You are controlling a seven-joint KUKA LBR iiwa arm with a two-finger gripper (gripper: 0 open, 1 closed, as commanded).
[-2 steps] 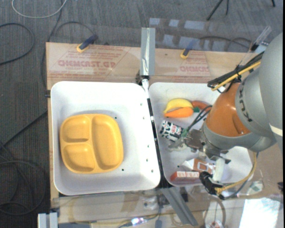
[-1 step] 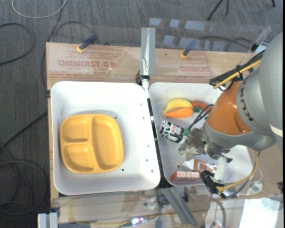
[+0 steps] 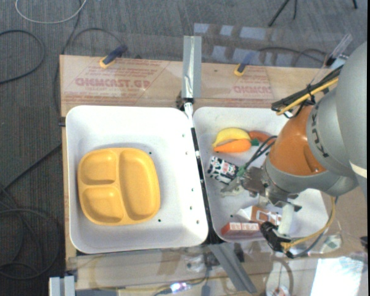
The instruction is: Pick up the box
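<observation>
A small black-and-white patterned box lies in the right bin near its left wall. A flat red-brown box lies by the bin's front edge. My gripper hangs low in the right bin, just right of and slightly in front of the patterned box, close to its corner. The grey wrist and orange band above it hide the bin's middle and right part. The red-brown box sits just in front of the gripper, partly under the wrist.
A yellow banana-like toy and an orange carrot lie at the back of the right bin. A yellow divided plate sits in the left bin. Cables hang off the wrist over the front right corner.
</observation>
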